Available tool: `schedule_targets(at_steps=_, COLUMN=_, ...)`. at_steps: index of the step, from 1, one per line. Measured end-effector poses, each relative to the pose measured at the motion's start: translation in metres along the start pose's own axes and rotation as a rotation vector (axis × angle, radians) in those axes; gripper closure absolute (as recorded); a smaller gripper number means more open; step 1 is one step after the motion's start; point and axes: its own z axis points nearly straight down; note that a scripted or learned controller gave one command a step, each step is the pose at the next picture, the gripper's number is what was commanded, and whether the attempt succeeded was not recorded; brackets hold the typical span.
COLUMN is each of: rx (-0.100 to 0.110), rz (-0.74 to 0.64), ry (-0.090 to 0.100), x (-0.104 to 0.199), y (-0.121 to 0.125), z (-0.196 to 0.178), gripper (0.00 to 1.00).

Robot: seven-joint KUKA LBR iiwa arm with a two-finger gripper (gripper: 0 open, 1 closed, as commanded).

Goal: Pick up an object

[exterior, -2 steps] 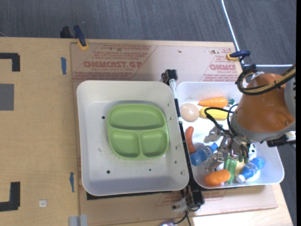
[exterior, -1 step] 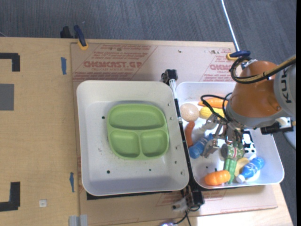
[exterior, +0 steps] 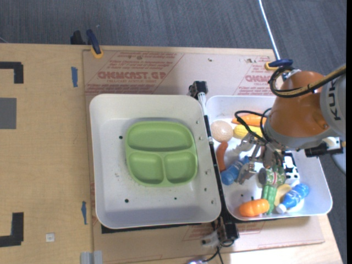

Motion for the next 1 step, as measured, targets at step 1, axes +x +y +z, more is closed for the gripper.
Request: schedule_targets(at_steps=1, rx=0.0, rz=0.0, ry=0.0, x=0.0, y=0.0, z=0.0, gripper=0.0)
